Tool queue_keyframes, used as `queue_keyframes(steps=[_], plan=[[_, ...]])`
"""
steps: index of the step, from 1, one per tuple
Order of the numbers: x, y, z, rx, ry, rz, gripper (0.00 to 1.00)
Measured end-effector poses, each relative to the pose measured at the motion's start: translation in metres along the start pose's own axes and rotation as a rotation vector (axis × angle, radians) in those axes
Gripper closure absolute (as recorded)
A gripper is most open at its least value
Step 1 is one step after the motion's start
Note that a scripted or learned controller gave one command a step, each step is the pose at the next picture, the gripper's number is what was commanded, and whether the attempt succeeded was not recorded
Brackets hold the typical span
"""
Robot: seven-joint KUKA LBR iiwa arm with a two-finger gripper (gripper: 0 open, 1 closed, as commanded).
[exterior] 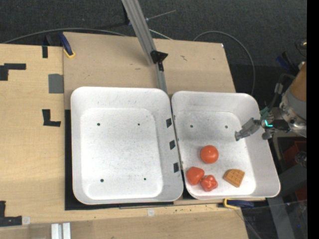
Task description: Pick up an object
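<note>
Left bin (79,133) holds nothing to grasp. In the right bin (249,103), a tomato (209,154), two red peppers (195,175) (209,182) and a waffle (234,177) lie below and left of the fingers (245,130). Fingers hang near the bin's right wall; spread or pressed, cannot tell. Step: approach. Next: travel over the tomato, descend.

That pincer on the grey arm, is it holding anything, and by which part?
Nothing is held: the pincer hangs over the right white bin, apart from the food pieces.
</note>
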State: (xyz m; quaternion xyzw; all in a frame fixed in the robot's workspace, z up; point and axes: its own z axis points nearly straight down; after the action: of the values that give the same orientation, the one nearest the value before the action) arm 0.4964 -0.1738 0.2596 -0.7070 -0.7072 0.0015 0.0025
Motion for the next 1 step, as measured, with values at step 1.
queue_keyframes(steps=[1], plan=[[0.0002, 0.0008, -0.0023, -0.004, -0.001, -0.002, 0.0]])
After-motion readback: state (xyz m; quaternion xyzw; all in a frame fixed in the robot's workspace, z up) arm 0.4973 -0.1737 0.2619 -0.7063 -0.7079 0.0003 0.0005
